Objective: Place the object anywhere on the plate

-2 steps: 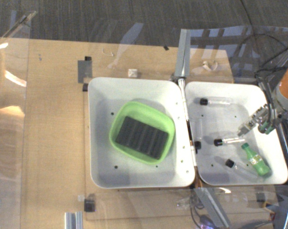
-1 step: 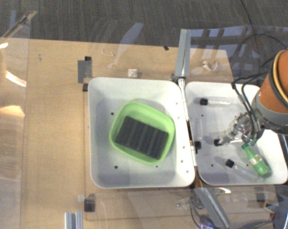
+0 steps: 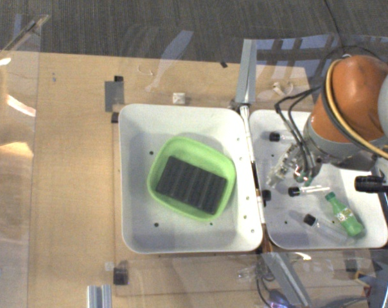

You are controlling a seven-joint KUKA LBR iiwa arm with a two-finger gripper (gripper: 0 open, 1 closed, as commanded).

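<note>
Your end effector [image 3: 295, 169] is hovering low over the right bin [image 3: 367, 239], and whether it is spread or pressed together, you cannot tell from up here. The green bottle [image 3: 344, 215] is lying on that bin's floor, down and to the right of the end effector in the view, near but apart, its long axis slanting from cap at upper left to base at lower right. The green plate [image 3: 157, 165] is sitting well apart, in the left bin [image 3: 133, 226].
</note>
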